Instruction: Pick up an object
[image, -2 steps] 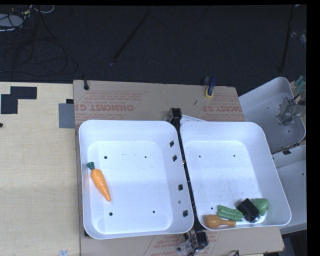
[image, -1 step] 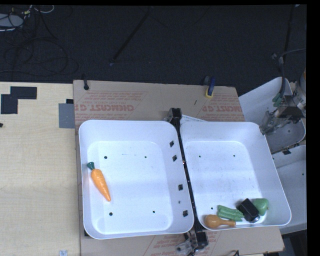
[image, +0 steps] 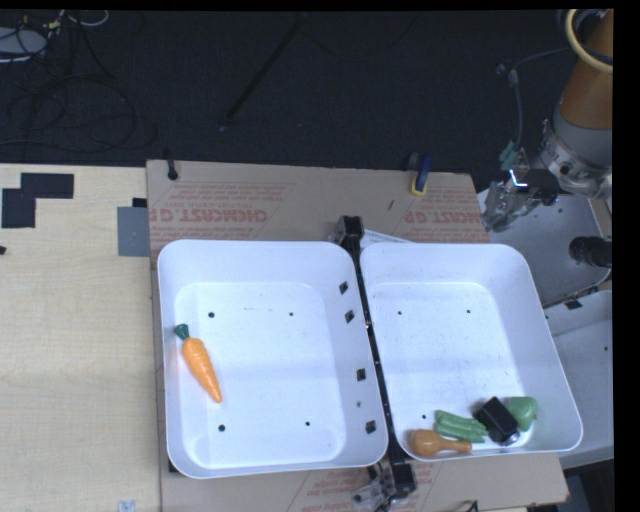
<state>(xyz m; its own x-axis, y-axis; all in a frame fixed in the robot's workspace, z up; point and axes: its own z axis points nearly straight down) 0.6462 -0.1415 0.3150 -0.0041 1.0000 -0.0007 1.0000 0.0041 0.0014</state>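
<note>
An orange toy carrot (image: 201, 368) with a green top lies at the left side of the left bin (image: 255, 262). In the right bin (image: 452, 262), at its near right corner, a small heap holds a tan pear-shaped toy (image: 436, 443), a green pod-like toy (image: 461, 427), a black block (image: 497, 419) and a light green piece (image: 522, 408). My gripper (image: 503, 205) hangs at the upper right, beyond the far right corner of the right bin, away from every object.
Both bins rest on a brown cardboard sheet (image: 300, 205) on the light wooden bench. A black divider clip strip (image: 362, 340) runs between the bins. A blue and yellow clamp (image: 420, 174) stands at the cardboard's far edge. Grey metal equipment (image: 590, 250) sits right of the bins.
</note>
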